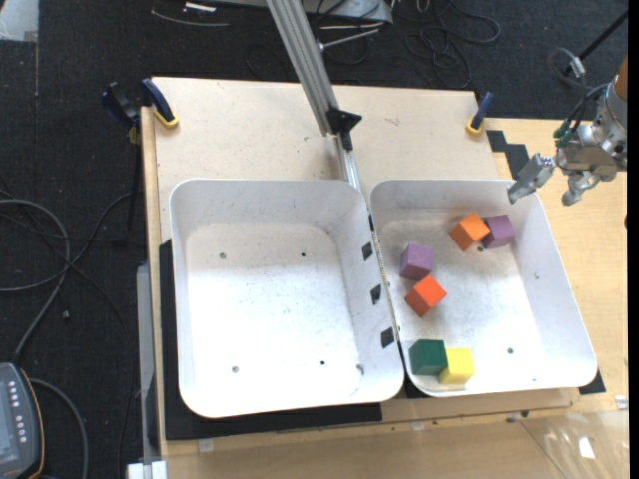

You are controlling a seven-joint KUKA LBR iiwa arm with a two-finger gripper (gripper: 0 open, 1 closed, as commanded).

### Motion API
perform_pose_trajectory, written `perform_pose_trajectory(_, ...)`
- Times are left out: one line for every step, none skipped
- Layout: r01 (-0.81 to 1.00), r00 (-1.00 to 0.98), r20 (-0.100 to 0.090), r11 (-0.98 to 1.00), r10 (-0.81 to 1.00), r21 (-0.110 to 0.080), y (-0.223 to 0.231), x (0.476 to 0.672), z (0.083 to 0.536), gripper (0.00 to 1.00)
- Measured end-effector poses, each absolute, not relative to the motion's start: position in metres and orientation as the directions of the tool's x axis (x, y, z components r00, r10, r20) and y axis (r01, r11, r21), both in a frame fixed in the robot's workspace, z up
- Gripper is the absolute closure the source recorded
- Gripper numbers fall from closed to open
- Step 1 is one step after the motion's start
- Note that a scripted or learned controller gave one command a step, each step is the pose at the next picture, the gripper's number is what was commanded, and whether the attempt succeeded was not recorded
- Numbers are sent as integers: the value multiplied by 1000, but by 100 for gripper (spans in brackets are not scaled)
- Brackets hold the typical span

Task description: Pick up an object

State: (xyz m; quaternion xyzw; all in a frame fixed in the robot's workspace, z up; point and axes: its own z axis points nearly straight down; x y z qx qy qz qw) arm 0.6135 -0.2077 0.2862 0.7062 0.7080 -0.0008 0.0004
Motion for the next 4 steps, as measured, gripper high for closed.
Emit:
perform_pose_trajectory(1000,-6,3,6,1000,-8,-147,618,168,0)
perform_pose_trajectory(1000,2,-6,-2,1000,27,-120,620,122,0)
perform_pose_trajectory(1000,-4,-5,4,1000,27,-125,583,113,0)
perform_pose_trajectory(1000,1,-1,-1,1000,5,-121,524,177,0)
